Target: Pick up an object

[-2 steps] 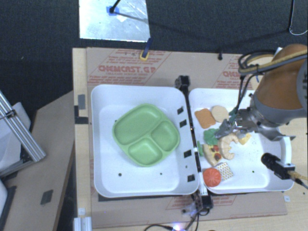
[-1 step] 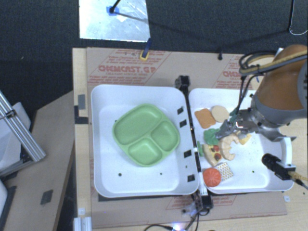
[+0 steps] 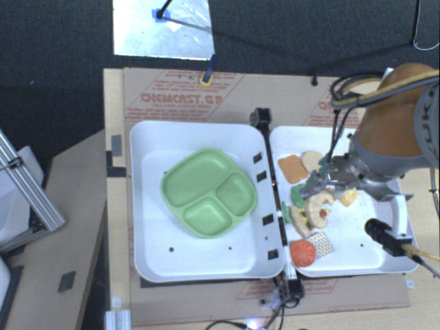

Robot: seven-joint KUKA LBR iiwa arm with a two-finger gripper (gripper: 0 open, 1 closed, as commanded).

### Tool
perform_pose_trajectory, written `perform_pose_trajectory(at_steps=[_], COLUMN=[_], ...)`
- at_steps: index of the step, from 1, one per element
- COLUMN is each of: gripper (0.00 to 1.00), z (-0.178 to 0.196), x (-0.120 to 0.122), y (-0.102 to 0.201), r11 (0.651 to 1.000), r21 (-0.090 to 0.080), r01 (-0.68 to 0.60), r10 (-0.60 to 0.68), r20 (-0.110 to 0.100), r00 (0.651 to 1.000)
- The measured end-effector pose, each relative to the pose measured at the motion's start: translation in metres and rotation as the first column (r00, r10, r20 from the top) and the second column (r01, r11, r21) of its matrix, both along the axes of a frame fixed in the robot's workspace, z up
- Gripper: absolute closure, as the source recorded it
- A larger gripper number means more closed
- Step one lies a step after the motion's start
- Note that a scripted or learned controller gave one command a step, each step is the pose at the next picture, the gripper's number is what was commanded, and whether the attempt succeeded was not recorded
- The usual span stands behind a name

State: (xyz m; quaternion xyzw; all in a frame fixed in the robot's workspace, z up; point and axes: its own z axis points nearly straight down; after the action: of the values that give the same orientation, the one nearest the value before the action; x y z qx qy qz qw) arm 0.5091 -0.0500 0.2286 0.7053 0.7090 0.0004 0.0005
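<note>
The right bin [image 3: 357, 256] holds several small food toys. Among them are an orange slab [image 3: 293, 168], a pale round piece [image 3: 311, 159], a green piece [image 3: 298, 194], a tan ring-shaped piece [image 3: 320, 209], a yellow piece [image 3: 349, 197], a red ball [image 3: 303, 253] and a checkered cracker [image 3: 320, 243]. My gripper [image 3: 322, 181] hangs low over the middle of this pile, just above the tan ring and beside the green piece. Nothing can be made out between its fingers.
The left bin [image 3: 148, 253] carries a green divided plate [image 3: 209, 192]. A black divider rail [image 3: 269, 184] runs between the two bins. The arm's grey body and orange band [image 3: 399, 115] cover the right bin's far right side.
</note>
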Motion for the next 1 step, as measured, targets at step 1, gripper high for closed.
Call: perform_pose_trajectory(at_steps=[1], gripper=[1.0], z=[-0.0097], x=[-0.005], y=[-0.0043], r11=[1.0], r21=[0.0], r01=[0.003], r10=[-0.003], r20=[0.001], r00=[1.0])
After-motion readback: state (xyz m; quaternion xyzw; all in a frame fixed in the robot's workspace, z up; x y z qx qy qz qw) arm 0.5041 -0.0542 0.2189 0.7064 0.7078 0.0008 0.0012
